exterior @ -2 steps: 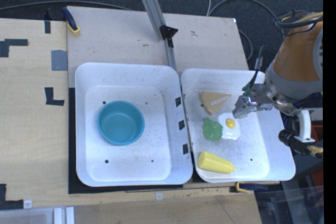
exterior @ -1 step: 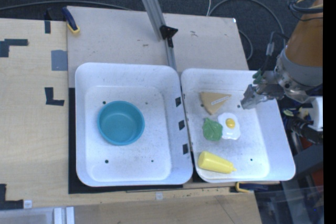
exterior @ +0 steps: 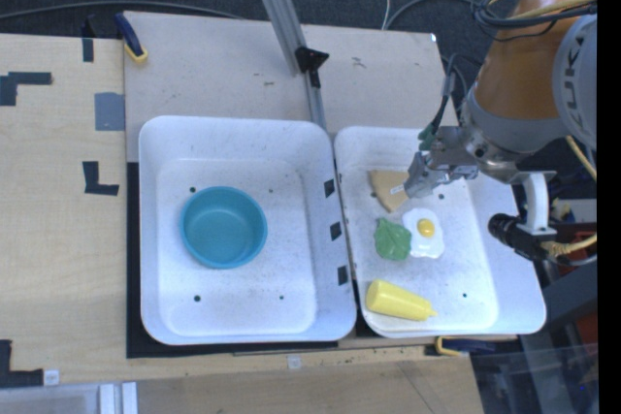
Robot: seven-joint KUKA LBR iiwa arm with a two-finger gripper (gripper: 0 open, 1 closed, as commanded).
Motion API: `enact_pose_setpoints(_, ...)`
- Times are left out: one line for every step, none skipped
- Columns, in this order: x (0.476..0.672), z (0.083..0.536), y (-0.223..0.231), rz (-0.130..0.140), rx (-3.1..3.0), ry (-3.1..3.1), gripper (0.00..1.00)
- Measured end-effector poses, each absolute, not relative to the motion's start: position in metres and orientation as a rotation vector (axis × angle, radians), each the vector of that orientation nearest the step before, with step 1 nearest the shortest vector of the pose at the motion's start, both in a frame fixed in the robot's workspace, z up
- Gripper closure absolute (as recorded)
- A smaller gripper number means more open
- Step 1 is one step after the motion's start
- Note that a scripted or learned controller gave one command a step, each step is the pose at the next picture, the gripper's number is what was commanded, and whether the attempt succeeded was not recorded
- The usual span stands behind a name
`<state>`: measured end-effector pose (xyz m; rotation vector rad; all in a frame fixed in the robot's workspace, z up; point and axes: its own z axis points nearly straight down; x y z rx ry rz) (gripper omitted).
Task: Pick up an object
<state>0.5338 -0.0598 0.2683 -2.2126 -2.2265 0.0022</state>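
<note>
Tan wedge (exterior: 384,186) lies in right bin (exterior: 485,305), just beside pincer (exterior: 419,186); pincer state: cannot tell. Fried egg (exterior: 425,233), green piece (exterior: 392,239), yellow piece (exterior: 396,302) nearby. Nothing lifted; grasp and lift remain.

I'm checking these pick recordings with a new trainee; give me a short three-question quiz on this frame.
1. True or false: the blue bowl sits in the left bin.
2. Which item lies nearest the front edge of the right bin? A) fried egg B) yellow piece C) green piece
3. Fill in: the gripper hangs over the ____ piece at the back of the right bin.

Key: 1 true; 2 B; 3 tan.
</note>
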Motion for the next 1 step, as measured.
enact_pose_setpoints(0.5546, 0.2613, -0.0061, 0.001, -2.212, -2.228, 1.0)
